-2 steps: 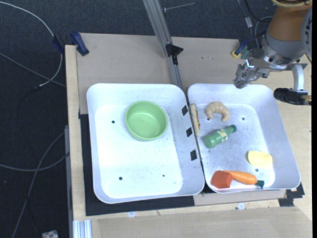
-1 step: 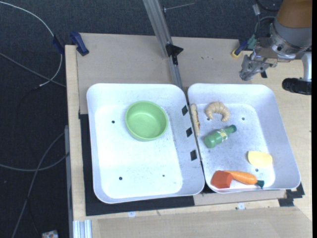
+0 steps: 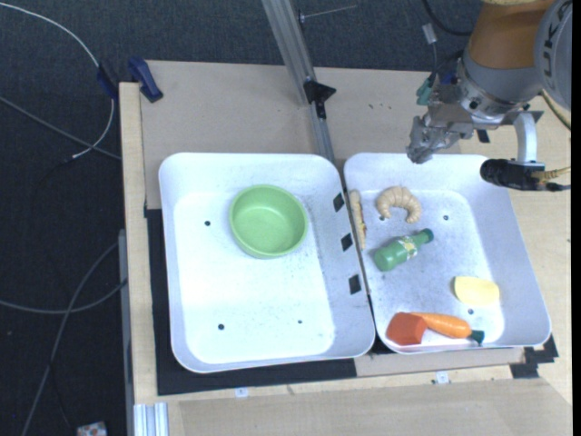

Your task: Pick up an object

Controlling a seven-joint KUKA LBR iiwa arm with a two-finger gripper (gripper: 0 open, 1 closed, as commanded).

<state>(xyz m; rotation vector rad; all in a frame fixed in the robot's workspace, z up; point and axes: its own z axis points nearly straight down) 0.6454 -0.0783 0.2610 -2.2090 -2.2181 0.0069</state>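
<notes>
My gripper (image 3: 420, 151) hangs above the far rim of the right bin (image 3: 508, 234), with nothing between its fingers that I can see. Just below it in that bin lies a tan croissant (image 3: 399, 203). A green bottle (image 3: 401, 250) lies tilted near the bin's middle. Toward the near right sits a yellow piece (image 3: 477, 291). An orange carrot (image 3: 445, 324) rests along the near edge, beside a red piece (image 3: 406, 329). A thin tan stick (image 3: 358, 218) lies along the bin's left wall.
The left bin (image 3: 209, 325) holds a green bowl (image 3: 268, 220) in its far half. A metal post (image 3: 290, 44) slants up from between the bins at the back. Bare bench surface lies behind both bins.
</notes>
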